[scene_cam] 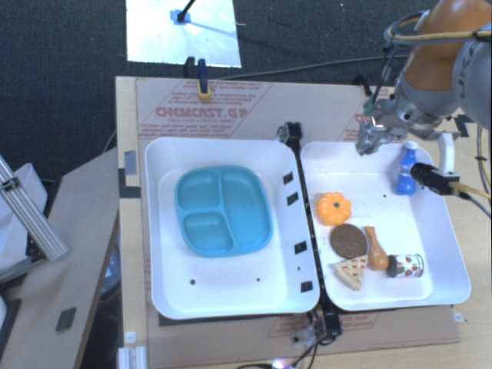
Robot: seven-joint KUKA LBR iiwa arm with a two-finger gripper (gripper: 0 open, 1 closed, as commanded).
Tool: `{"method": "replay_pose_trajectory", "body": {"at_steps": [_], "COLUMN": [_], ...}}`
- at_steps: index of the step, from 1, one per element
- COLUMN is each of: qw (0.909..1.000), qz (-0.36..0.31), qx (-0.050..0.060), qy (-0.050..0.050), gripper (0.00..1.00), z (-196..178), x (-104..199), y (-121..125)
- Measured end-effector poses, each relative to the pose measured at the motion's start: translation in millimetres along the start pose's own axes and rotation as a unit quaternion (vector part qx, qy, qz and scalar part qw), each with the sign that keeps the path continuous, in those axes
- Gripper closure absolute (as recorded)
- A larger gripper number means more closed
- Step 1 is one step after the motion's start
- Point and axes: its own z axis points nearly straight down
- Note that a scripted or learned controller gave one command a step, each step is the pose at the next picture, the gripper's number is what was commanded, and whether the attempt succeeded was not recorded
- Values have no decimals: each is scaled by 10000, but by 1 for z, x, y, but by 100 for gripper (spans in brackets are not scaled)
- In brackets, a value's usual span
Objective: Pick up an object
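Your claw (371, 139) sits over the far edge of the right bin (446, 279), near that bin's upper left corner, hanging from the grey wrist with the orange band (450, 33) above it. You cannot tell from this angle how far the claw is spread, and nothing shows between its tips.

Just to the right of the claw, a blue bottle (405, 171) with a white cap lies near the far wall of the bin. Its long axis runs roughly away from you, cap toward the far rim. A black cable plug (432, 177) on the arm's side reaches in just beside the bottle.

Closer to you in the same bin, an orange pumpkin (334, 208) sits near the divider. Just below it lies a round brown cookie (348, 241), then a pizza slice (350, 272) pointing toward the left. A drumstick (375, 250) lies beside the cookie, long axis running near to far. A small can (407, 266) lies on its side, touching or nearly touching the drumstick's thick end.

The left bin (165, 283) holds a blue divided plate (223, 211). Both bins rest on a bench (231, 106) with red lettering.
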Motion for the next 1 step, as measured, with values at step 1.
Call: {"method": "replay_pose_trajectory", "body": {"at_steps": [1], "qw": [10000], "qz": [-19], "qx": [24], "qy": [6], "gripper": [100], "z": [-1], "x": [45], "y": [-10]}}
